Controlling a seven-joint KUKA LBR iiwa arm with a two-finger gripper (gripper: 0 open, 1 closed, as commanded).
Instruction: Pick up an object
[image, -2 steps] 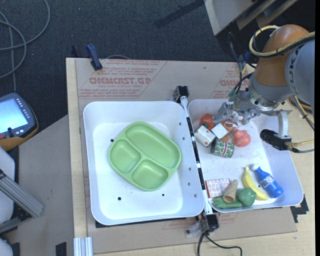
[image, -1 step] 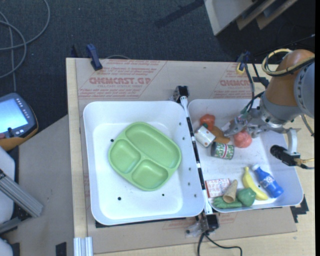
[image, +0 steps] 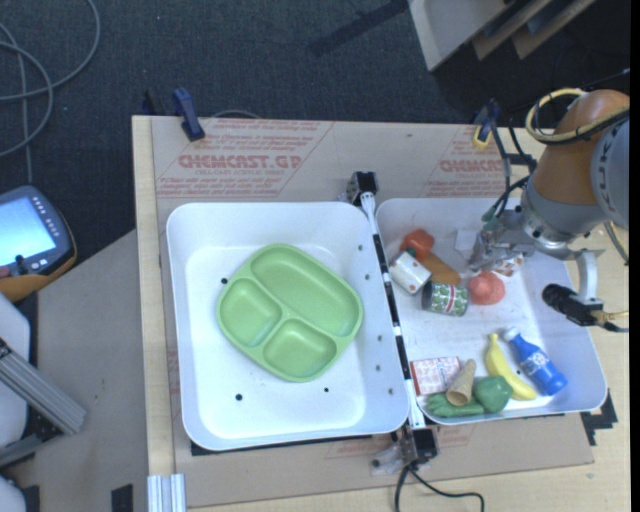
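- The grey arm with its orange band reaches in from the right, and its two-finger gripper (image: 492, 256) hangs low over the upper part of the right-hand shallow white bin (image: 590, 372)
- Whether the jaws are apart or together cannot be told; nothing is seen held between them
- Just below the gripper lies a round salmon-pink toy fruit (image: 487, 289), and left of that a small green-and-red can (image: 446, 298) on its side
- Further left sit a white box-shaped carton (image: 408, 272) and an orange-red piece (image: 418, 242)
- Along the near edge lie a yellow banana (image: 506, 366), a blue bottle (image: 535, 364), a tan cone (image: 463, 381), a green vegetable (image: 492, 393) and a red-and-white packet (image: 434, 373)
- The left-hand white bin (image: 200, 400) bears a light green plastic divided plate (image: 290, 312)
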